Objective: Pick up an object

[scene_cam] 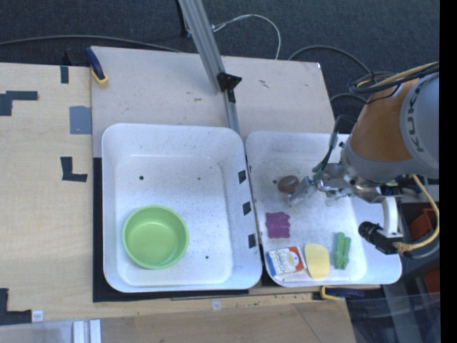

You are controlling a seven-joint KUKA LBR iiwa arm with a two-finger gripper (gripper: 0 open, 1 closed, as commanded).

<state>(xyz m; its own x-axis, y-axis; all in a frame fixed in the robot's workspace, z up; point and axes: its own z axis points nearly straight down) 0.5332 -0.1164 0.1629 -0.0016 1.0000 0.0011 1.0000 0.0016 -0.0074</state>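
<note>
The right bin (pixel 258 148) is taken as the landmark. Within it, a small brown lump (pixel 287 184) lies in its upper left part, a purple block (pixel 278 224) just below the lump, and along the bin's near edge a red-and-white packet (pixel 285 261), a yellow piece (pixel 317 261) and a green piece (pixel 342 251) are lined up side by side. The gripper (pixel 308 189) is seen near the bin's middle, just to the right of the lump.

How far the jaws are parted cannot be told, since the metal parts are blurred together; nothing is seen held between them. The lump appears to lie just beside the jaws' left tip, touching it or nearly so, rather than between them.

If a closing is made from here, the lump is likely to be nudged aside instead of caught, because it is offset to one side. Being small and rounded, it may also be squeezed out and rolled toward the bin's left wall. A descent made without recentring could press a fingertip onto the lump or the bin floor.

In the left bin (pixel 114 141), beside the landmark, a green bowl (pixel 155 236) rests well apart from the arm.
</note>
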